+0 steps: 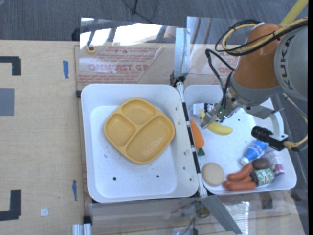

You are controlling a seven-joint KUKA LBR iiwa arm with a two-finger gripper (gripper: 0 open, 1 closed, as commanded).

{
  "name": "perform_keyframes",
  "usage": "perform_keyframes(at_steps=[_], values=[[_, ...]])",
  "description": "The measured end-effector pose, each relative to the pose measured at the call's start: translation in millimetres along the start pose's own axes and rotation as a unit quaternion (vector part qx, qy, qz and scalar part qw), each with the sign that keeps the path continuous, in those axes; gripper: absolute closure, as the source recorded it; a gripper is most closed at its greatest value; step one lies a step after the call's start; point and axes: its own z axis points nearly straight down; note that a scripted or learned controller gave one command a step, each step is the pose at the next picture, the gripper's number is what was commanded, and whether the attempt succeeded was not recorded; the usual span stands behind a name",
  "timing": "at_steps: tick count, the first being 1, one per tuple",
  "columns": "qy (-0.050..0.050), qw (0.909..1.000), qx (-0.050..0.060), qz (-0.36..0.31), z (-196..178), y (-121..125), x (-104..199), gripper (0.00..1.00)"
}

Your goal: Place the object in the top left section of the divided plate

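One hand [211, 117] is seen over the banana [219, 129] (grip state cannot be told); "KUKA" is partly read on the arm [293, 58].

Two bins [98, 131], one plate [139, 130], one banana [220, 129], one carrot [197, 134], two sausages [239, 175].

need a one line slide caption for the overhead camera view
KUKA arm's gripper low in the right bin beside a banana; yellow divided plate waits in the left bin.
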Motion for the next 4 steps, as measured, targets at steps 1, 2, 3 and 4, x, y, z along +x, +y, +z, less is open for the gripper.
perform_keyframes(at_steps=[1,2,3,4], values=[[0.000,0.9997,-0.001,0.026,-69.0,77.6,35.8,1.00],[0.000,0.9998,-0.001,-0.020,-55.5,114.1,80.6,1.00],[0.000,0.9989,-0.001,0.048,-70.4,176.0,147.2,1.00],[0.000,0.9989,-0.001,0.047,-70.5,176.2,147.7,0.00]])
